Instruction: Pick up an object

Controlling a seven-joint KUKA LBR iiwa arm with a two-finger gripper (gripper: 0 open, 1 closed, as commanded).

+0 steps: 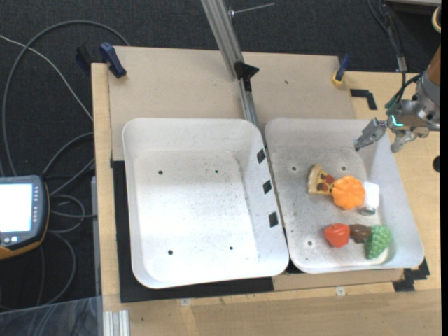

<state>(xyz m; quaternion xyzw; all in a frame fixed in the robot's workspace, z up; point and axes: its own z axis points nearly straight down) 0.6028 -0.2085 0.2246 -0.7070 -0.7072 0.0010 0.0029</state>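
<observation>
1. Camera view, fixed overhead at a slant: a wooden worktop (182, 82) carries two shallow white bins side by side, with a metal rail running down toward the seam between them.
2. Left bin (140, 145): speckled white floor, a few small dark holes, nothing lying in it. Judged to be the receiving side.
3. Right bin (294, 138): holds all the loose items, bunched in its lower right part, near the right wall.
4. Contents, upper group: a pizza slice (320, 180) lying flat; an orange pumpkin-like piece (348, 192) touching its right side; a small white block (371, 194) just beside the orange piece, partly behind it.
5. Contents, lower group: a red tomato-like piece (337, 234); a dark brown piece (360, 232) touching it on the right; a green bunch of grapes (379, 241) against the bin's lower right corner.
6. Gripper (384, 136): at the end of the grey arm entering from the right, poised over the upper right edge of the right bin, well apart from every item. The jaws stand apart, with nothing between them.
7. Task status, as a judgement: no object is taken yet; any candidate lies below and to the left of the gripper. The tight clustering may make a clean single pick harder; the pizza slice, lying flat, looks the least easy to take.
</observation>
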